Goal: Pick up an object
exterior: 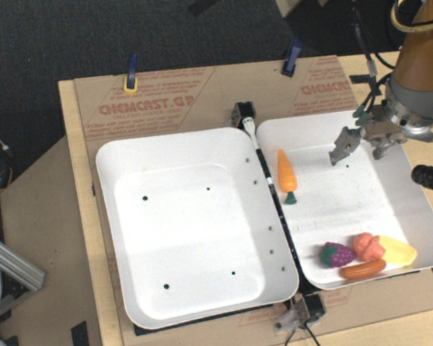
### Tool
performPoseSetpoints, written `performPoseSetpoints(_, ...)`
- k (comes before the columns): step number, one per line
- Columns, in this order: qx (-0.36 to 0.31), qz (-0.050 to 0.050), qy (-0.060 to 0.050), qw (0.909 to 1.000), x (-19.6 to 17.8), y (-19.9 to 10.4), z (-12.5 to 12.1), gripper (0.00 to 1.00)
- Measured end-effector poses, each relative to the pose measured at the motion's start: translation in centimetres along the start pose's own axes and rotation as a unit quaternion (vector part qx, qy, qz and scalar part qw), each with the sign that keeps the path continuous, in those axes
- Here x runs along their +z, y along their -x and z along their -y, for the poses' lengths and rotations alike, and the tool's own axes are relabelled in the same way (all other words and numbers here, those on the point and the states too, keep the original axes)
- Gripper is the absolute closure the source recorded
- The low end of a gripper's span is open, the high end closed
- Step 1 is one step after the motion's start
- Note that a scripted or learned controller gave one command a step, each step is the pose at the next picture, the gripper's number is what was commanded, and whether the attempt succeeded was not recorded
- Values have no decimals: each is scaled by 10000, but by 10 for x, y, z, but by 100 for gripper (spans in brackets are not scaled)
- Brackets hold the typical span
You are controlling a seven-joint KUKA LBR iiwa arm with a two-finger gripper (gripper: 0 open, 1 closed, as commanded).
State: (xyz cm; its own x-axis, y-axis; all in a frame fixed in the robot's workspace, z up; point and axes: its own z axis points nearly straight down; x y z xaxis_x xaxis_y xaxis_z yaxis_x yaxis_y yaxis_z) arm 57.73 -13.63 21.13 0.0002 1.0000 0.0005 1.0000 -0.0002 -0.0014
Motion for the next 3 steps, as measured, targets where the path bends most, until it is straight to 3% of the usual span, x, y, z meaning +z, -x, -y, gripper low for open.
performPoseSetpoints(1,-14,8,12,10000,-151,-32,72,0)
performPoseSetpoints(2,-38,4,87,10000,-303,-97,99,0)
performPoseSetpoints(3,9,0,-55,10000,-173,-97,99,0)
